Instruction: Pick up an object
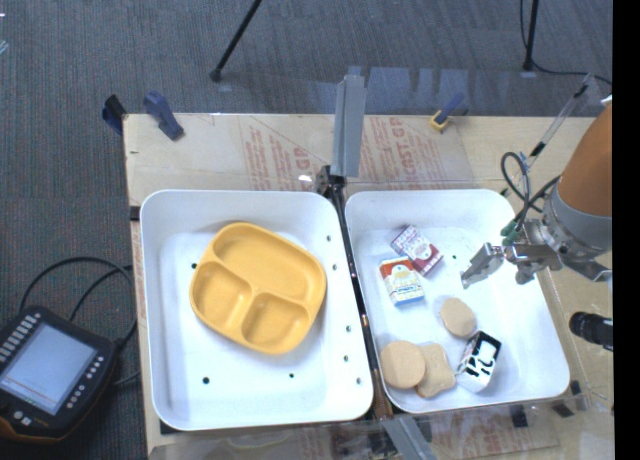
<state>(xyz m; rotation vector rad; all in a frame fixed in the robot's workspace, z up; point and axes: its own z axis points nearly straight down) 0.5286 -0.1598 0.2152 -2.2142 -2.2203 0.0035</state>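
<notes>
While my gripper [484, 266] hangs open and holding nothing over the right bin [520, 210], the small carton [402, 281] lies flat just left of it, long axis running up-down. Around it are a red packet [416, 247], three tan cookies [421, 364] and a black-and-white item [480, 361]. The left bin [165, 248] holds a yellow divided plate [258, 287].

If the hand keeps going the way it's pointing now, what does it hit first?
The hand points left across the right bin. Going straight, it would probably meet the small orange-and-white carton first, though its height above the bin is unclear, so it might pass over.
</notes>
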